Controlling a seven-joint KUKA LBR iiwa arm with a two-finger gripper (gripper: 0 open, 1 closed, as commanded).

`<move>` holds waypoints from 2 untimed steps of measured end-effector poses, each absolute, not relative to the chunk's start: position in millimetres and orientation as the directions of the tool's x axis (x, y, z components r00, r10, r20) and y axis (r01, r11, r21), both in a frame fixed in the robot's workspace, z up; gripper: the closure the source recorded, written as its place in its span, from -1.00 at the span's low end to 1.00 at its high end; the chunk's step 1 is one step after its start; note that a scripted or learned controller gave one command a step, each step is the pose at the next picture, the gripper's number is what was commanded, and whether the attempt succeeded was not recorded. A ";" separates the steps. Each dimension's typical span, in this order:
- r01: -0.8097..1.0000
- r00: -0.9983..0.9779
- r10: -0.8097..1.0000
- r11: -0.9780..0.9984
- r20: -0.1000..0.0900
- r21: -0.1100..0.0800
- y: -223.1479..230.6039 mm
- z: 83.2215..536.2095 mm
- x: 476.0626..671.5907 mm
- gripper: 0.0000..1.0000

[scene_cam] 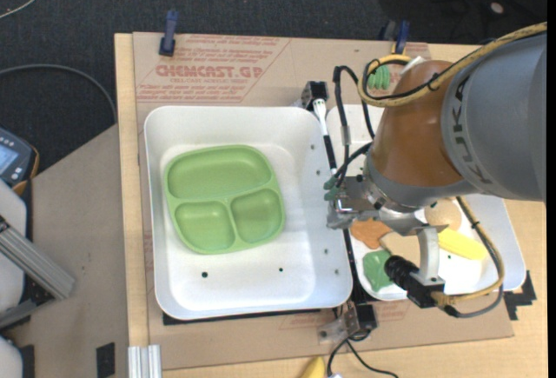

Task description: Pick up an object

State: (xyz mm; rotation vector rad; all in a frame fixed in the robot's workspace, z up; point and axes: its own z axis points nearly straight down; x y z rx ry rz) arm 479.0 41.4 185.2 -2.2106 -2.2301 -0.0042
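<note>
Arm [452, 133] hangs over right bin [512, 255], hiding the finger state (cannot tell); crowded green [375, 268], orange [372, 233], yellow [460, 244] pieces risk a glancing, failed grasp.

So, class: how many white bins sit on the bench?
2. One bin lies on the left and holds a green divided plate. The other bin lies on the right, mostly covered by the arm, so things in it may be hidden.
</note>
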 end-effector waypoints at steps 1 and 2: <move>1.000 -0.018 1.000 0.018 0.009 0.011 170.6 285.7 479.4 1.00; 1.000 0.002 1.000 -0.002 0.002 0.015 125.5 393.3 508.5 1.00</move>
